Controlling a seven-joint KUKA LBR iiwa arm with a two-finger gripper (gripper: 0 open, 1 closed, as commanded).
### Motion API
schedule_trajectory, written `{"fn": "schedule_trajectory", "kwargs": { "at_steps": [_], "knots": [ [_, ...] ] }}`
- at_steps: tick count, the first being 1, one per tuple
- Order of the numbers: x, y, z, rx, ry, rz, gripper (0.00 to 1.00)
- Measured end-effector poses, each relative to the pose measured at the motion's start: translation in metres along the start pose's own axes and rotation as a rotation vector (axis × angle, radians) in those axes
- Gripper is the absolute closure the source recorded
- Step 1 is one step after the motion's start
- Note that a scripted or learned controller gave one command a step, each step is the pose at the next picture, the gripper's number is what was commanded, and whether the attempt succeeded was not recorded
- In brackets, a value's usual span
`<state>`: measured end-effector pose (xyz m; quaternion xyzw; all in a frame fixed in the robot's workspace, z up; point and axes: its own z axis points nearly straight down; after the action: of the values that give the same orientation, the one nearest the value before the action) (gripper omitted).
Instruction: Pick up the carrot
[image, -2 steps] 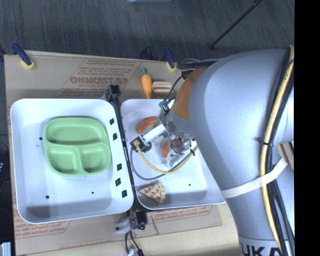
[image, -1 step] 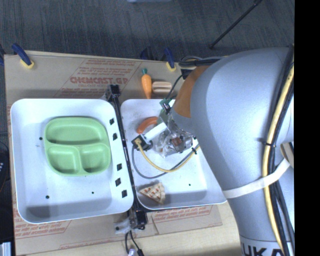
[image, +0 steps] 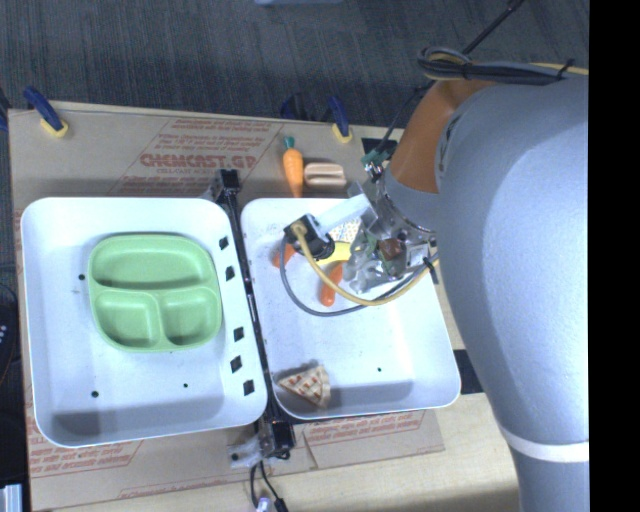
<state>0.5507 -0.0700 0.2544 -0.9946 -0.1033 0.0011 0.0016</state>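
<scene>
A small orange carrot (image: 292, 172) with a green top lies on the cardboard just behind the right bin (image: 420, 350), outside it. Inside that bin, an orange piece (image: 329, 291) lies near the middle, and a smaller orange bit (image: 288, 256) lies to its left; I cannot tell what either is. My gripper (image: 362, 268) hangs low over the bin's upper middle, right of the orange piece and close to it. Nothing is seen held in it. The wrist and cable hide part of the bin floor.
A tan and pink block (image: 324, 177) sits beside the carrot on the cardboard. A wedge-shaped waffle-like piece (image: 305, 385) lies at the right bin's front edge. The left bin (image: 45, 330) holds a green divided plate (image: 155, 290). The arm covers the right side.
</scene>
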Motion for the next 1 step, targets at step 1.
{"fn": "schedule_trajectory", "kwargs": {
  "at_steps": [1],
  "knots": [
    [0.0255, -0.0224, -0.105, -0.002, 0.0, -0.005, 1.0]
  ]
}}
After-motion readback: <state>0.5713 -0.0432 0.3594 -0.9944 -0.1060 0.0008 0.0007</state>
